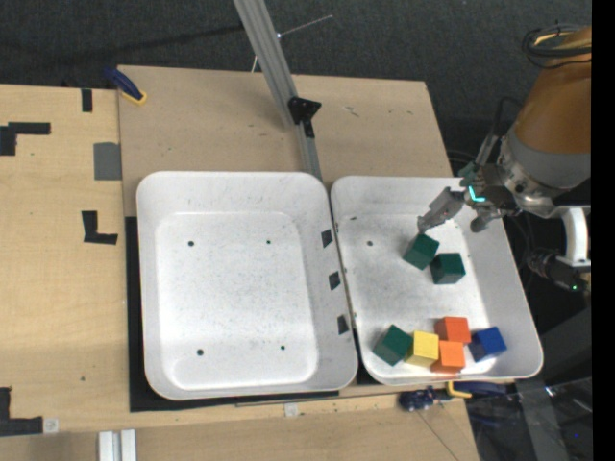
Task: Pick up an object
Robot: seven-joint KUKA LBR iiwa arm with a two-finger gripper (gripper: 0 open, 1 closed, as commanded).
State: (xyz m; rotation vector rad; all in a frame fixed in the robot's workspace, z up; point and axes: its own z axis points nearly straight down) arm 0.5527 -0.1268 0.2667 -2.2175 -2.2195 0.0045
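Gripper: the gripper [455,213] hangs over the right bin [377,209], fingers spread, nothing between them.
Nearest blocks: two dark green cubes [421,252] [448,268] lie just below its left finger.
Other blocks: green, yellow, orange and blue cubes [437,343] cluster at the bin's near edge.

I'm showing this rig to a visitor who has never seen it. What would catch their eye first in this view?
Probably the cluster of coloured blocks along the near edge of the right bin: green, yellow, orange and blue, packed together. Next, the orange-banded arm reaching in from the right, its gripper poised over that bin just above two dark green blocks lying close together near the middle.
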